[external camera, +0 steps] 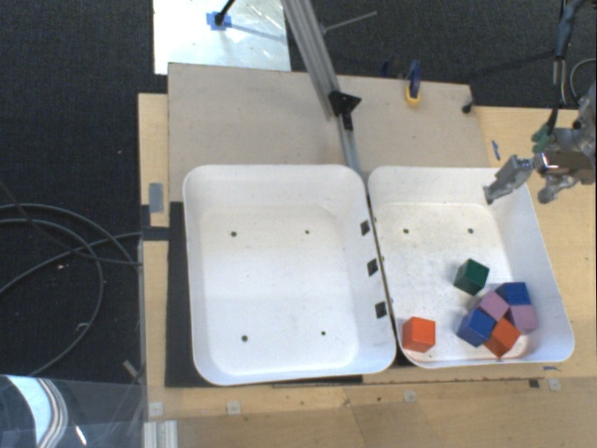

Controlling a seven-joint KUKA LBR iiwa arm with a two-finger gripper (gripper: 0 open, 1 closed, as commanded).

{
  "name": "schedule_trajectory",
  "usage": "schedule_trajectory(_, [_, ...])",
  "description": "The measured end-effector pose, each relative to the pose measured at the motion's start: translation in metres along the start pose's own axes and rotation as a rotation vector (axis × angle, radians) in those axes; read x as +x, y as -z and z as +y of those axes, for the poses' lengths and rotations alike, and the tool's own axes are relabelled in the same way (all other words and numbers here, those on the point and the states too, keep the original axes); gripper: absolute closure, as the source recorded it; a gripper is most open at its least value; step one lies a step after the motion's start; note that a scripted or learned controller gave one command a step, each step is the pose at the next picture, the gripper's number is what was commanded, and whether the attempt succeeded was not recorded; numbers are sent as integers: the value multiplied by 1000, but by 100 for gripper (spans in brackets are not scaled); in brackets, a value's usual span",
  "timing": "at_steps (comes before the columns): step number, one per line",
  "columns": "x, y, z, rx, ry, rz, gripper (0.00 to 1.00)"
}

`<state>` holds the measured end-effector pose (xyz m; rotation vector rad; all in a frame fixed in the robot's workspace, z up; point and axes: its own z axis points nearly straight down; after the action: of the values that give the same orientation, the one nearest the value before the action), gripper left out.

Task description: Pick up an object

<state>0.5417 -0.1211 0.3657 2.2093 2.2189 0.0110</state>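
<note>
While nothing is sitting between its fingers, the gripper (527,177) is hanging at the upper right corner of the right bin (438,203), with its two grey fingers standing visibly apart, so it is reading as open and holding nothing. All the candidate objects are lying in that same bin, gathered toward its lower right end, well apart from the gripper and further down the view. A green cube (472,275) is sitting on its own just above a tight cluster made up of a blue cube (514,294), two purple cubes (494,304) and (524,318), a second blue cube (477,326) and an orange cube (503,337), which are touching or leaning on one another. An orange-red cube (419,333) is resting alone at the bin's lower left, near the wall it shares with the left bin (270,278). These blocks are looking small, rigid and light, probably painted wood or plastic, so they are likely tolerating a firm pinch without deforming, though smooth faces may be slipping if caught on a corner. Taking hold across two opposite flat faces is seeming best, and the green or orange-red cube is offering free sides, whereas the clustered ones are leaving little room for fingers.
</note>
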Motion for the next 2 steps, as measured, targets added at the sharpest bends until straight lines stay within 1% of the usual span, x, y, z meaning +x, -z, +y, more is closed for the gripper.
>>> schedule_trajectory(1, [17,-143,-2,18,-2,4,0])
schedule_trajectory(2, [-18,-228,43,14,-3,1,0])
